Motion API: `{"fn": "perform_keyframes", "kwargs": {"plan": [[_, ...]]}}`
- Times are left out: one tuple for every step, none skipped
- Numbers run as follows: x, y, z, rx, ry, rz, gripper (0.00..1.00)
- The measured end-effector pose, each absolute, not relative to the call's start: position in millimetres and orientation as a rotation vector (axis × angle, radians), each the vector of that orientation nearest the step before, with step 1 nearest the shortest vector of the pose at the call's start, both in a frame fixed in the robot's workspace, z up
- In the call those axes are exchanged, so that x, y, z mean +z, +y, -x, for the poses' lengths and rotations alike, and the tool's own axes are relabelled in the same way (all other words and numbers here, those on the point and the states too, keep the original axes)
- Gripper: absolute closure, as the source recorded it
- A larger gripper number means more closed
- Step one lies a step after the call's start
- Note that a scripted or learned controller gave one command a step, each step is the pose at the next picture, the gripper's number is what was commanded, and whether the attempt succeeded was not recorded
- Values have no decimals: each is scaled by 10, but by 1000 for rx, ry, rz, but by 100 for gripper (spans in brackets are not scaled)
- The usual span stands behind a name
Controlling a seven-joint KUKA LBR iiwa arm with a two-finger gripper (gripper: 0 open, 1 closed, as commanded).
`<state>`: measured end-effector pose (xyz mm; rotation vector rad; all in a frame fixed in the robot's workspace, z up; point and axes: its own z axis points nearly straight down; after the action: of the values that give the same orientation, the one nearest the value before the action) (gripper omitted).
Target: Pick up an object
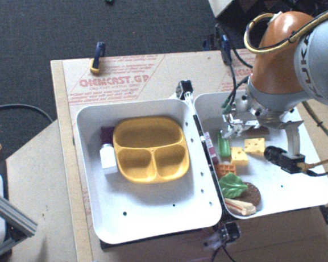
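Across the bench, a pale board (125, 79) w/ red print is laid under two white bins, and dark carpet (30, 31) is seen round it, w/ cables at the far left. A blue-and-yellow clamp (97, 58) is fixed on the board's far edge. Black clips (184, 88) are set where the bins meet, one at the far end and one at the near end.

The left bin (137, 212) is mostly taken up by a yellow divided tray (151, 148). A small white bottle (108, 157) is set against its left side, w/ a dark red item (107, 132) just behind. Bare floor is left along that bin's near edge.

The right bin (295, 190) is crowded along its left wall. A green piece (224, 147), a waffle (226, 168), a lettuce leaf (232, 184), a brown disc (251, 194) and pale sticks (241, 207) are ranged far to near. A holed cheese wedge (255, 146) and a smaller cheese block (239, 157) are just beside them. The gripper (233, 128) is held over the far-left part, just above the green piece. Whether it is open or closed can't be told. Open floor is left at the near-right corner.
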<state>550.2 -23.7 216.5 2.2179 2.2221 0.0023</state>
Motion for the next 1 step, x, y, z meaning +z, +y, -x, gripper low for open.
{"fn": "perform_keyframes", "kwargs": {"plan": [[2179, -252, -5596, 3, 2222, -2217, 100]]}}
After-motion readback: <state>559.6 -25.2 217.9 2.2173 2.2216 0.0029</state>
